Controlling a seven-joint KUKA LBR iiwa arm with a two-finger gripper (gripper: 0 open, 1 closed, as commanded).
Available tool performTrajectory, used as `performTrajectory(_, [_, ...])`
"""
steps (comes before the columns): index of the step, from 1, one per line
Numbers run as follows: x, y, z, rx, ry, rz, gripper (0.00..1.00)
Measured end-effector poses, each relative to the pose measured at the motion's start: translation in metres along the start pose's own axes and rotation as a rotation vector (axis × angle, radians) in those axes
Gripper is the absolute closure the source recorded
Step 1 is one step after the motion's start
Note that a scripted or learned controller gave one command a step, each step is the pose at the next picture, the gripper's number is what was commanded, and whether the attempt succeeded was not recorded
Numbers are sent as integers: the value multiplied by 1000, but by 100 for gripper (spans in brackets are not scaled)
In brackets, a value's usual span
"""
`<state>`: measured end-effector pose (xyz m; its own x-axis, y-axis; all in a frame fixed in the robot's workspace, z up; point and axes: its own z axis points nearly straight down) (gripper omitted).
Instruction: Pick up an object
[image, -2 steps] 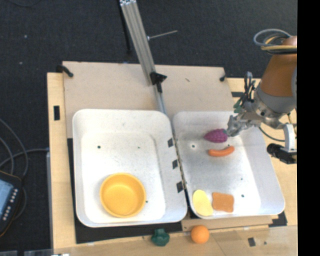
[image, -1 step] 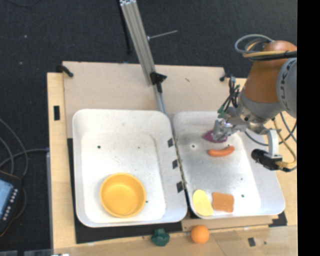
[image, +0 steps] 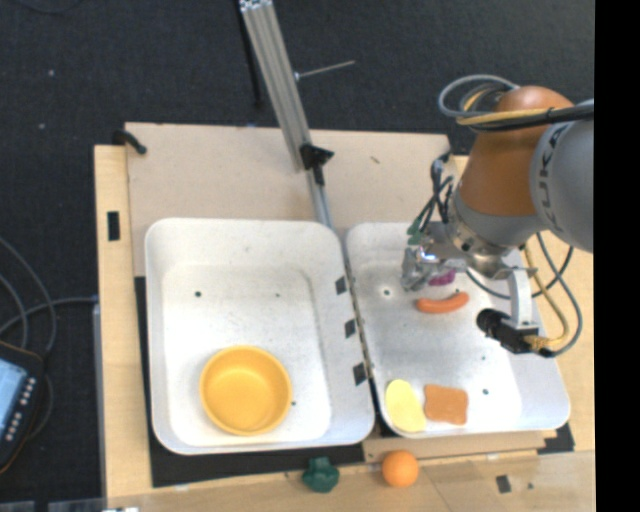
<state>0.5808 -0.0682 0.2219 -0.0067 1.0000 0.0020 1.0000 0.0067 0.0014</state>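
My gripper (image: 428, 278) hangs low over the far part of the right bin (image: 520, 400), its metal fingers pointing down just left of and above an orange sausage-shaped object (image: 442, 303). A small purple thing (image: 446, 279) shows right beside the fingers. Near the bin's front edge lie a pale yellow oval piece (image: 403, 404) and an orange block (image: 446, 404). In the left bin (image: 180, 250) a yellow bowl (image: 245, 389) sits at the front. I see nothing clearly between the fingers.
An orange ball (image: 400, 468) and a small green object (image: 321, 475) lie on the bench in front of the bins. A slanted metal rail (image: 290, 110) rises behind the bins. Black cables and a black fitting (image: 510, 331) hang off the arm's wrist over the right bin.
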Motion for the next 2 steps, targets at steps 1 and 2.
performTrajectory(1, [45,-17,-6,1,-1,4,100])
performTrajectory(2, [87,-21,-4,1,-1,4,100])
